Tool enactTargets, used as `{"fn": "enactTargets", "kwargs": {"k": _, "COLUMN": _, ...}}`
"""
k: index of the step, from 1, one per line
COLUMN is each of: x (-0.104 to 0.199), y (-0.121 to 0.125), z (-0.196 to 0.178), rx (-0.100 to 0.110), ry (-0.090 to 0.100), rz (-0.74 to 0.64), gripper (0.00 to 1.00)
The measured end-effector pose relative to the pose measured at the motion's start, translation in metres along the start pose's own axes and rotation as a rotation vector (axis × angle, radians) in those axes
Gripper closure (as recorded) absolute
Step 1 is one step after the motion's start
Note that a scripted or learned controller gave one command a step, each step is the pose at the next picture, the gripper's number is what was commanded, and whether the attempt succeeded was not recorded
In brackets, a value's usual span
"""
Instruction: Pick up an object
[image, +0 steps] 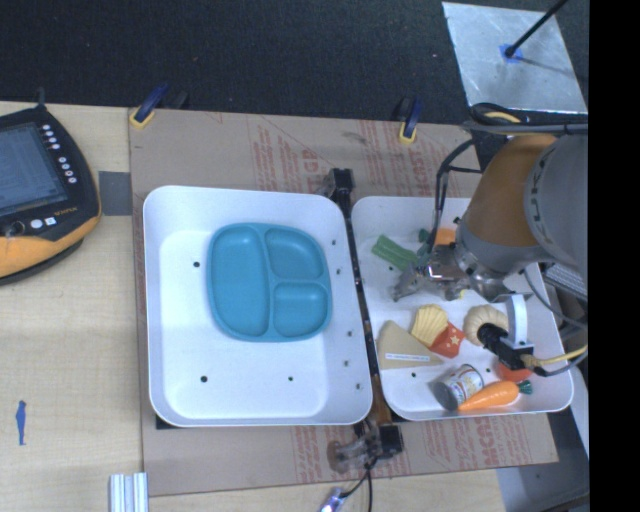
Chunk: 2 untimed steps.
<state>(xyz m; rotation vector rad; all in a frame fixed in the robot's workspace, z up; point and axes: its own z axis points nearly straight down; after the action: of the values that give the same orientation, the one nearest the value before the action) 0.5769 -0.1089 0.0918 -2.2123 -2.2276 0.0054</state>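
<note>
From the camera above the bench, my gripper (418, 283) is down in the right bin (372, 222), near its upper left part, just beside a green toy (396, 251). Whether my jaws are apart or together I cannot tell. Below me in that bin lie a yellow wedge (403, 346), a box of fries (436, 329), a doughnut (486, 320), a small can (460, 387) and a carrot (493, 396). In the left bin (175, 330) sits a blue divided plate (268, 280).
</note>
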Motion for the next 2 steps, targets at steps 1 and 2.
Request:
{"fn": "enactTargets", "kwargs": {"k": 1, "x": 0.011, "y": 0.065, "z": -0.001, "rx": -0.002, "ry": 0.002, "rz": 0.003, "gripper": 0.00}}
{"fn": "enactTargets", "kwargs": {"k": 2, "x": 0.011, "y": 0.064, "z": -0.011, "rx": 0.006, "ry": 0.002, "rz": -0.001, "gripper": 1.00}}
